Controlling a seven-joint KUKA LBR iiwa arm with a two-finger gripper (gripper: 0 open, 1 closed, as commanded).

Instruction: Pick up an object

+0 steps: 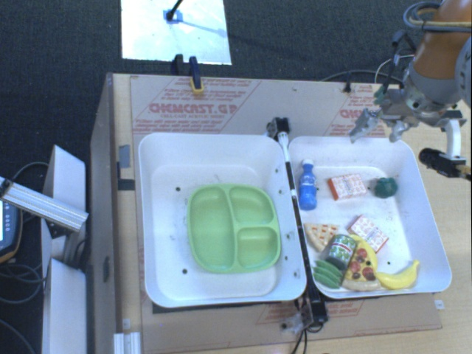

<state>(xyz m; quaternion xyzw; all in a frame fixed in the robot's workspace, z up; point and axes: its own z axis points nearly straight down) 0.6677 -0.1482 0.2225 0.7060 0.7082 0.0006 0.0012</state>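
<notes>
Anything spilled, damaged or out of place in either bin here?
Nothing stands out. The green tray lies flat in the left bin; the toy foods sit loose inside the right bin, with the gripper above its far edge.

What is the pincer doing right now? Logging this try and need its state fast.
Pincer: open, holding nothing, above the far edge of the right shallow white plastic bin.

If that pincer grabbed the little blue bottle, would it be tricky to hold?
Probably a little. The blue bottle lies on its side by the right bin's wall, so a nudge might roll it. Its rounded, smooth-looking body could slip. It seems small, likely light.
</notes>
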